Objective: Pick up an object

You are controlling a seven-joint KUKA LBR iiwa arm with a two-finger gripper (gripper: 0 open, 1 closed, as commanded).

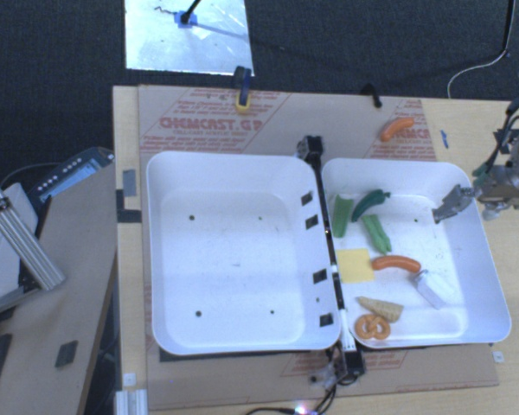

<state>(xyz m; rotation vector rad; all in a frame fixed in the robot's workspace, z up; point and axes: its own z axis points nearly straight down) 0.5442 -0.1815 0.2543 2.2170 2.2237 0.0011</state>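
Gripper: the gripper [457, 201] is at the right side, over the far right edge of the right bin. It is grey metal. I cannot tell if it is open or closed. Nothing can be seen in it.
Arm: the arm [512, 175] comes in from the right edge.
Right bin: the right bin [476, 318] is white and has all the toys in it.
Green toys: a light green piece [341, 215] lies on the left side of this bin. A dark green pepper [370, 202] is just beside it, a bit farther away. Another green piece [378, 232] lies just to the right.
Yellow square: a flat yellow square [355, 265] lies by the left wall.
Sausage: an orange sausage [396, 264] lies just right of the yellow square, in the middle of the bin.
Grey piece: a small grey piece [427, 289] lies to the right of the sausage, a bit nearer.
Near toys: a tan piece [381, 309] and an orange pretzel [373, 326] sit in the near left corner, close together.
Left bin: the left bin [169, 180] is white, with small dark dots on its floor.
Outside: one more orange sausage [398, 129] lies on the brown board [208, 119], beyond the far edge of the right bin.
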